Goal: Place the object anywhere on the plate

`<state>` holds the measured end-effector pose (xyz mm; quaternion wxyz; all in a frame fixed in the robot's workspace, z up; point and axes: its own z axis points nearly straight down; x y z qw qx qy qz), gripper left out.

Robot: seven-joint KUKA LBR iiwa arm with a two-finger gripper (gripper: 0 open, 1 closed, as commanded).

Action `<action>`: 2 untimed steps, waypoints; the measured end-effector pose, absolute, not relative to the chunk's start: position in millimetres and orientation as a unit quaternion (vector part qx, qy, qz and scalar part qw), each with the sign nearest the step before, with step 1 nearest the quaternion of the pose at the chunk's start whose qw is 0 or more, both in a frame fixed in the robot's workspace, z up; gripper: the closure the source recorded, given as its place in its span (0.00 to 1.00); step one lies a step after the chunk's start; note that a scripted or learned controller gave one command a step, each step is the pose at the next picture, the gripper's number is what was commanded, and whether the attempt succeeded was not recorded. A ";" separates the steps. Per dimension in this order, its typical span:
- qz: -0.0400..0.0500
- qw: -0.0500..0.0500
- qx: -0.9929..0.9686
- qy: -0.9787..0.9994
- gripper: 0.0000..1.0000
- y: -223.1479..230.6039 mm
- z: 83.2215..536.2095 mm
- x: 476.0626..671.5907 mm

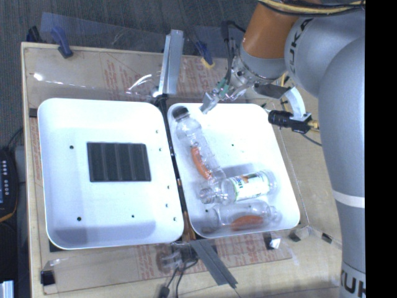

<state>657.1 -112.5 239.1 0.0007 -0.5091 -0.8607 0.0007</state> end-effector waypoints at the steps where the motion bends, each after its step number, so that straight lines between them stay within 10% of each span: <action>1: 0.000 -0.002 -0.333 -0.943 1.00 -115.4 305.5 657.4; 2: 0.001 0.001 -0.499 -0.867 1.00 -83.8 322.1 636.5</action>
